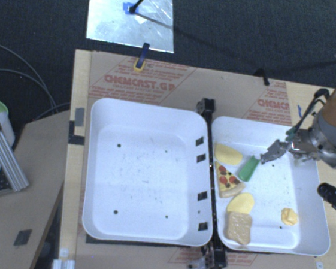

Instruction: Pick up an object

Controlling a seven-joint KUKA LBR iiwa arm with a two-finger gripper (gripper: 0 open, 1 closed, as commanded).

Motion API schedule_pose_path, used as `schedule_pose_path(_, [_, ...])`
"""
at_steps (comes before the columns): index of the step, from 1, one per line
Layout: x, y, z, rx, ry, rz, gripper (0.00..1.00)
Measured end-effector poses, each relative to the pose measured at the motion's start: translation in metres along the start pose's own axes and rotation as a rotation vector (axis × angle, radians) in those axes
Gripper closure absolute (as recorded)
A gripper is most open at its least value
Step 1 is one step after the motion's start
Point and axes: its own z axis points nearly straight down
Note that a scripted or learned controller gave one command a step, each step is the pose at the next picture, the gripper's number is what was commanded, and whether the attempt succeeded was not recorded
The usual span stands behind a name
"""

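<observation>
Left bin (145, 176): white, shallow, bare floor with small dark specks; sharing a black-clipped divider with its neighbour.
Right bin (314, 196): white, shallow, carrying every toy food piece, all gathered toward its left and near side.
Worktop (180, 81): brown sheet with red print under both bins, a small blue and yellow clamp (142, 57) at its far edge.
Yellow oval (228, 154): lying flat by the divider, farthest of the pieces along that side.
Green piece (248, 168): slim, tilted, just right of the yellow oval, its upper end just beside the pincer tip.
Pizza slice (229, 181): wedge with red dots, between the yellow oval and the yellow round, just beside the lower end of the green piece.
Yellow round (241, 202): nearer than the pizza slice, touching the top of the toast.
Toast (239, 227): tan square at the near wall of the right bin.
Small yellow lump (289, 216): alone toward the right wall, well apart from the rest.
Pincer (270, 153): reaching in from the right over the right bin, slanted down toward the left, tip above and just right of the green piece; nothing seen between the fingers; released or clenched, cannot tell.
Obstruction: pizza slice and yellow oval crowding the green piece on its left; open floor on its right.
</observation>
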Motion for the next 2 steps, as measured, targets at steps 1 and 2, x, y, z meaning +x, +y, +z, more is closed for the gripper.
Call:
schedule_pose_path(1, [0.045,-0.069,0.101,0.014,0.006,0.001,0.00])
schedule_pose_path(2, [0.116,-0.082,0.026,-0.005,0.003,-0.008,0.00])
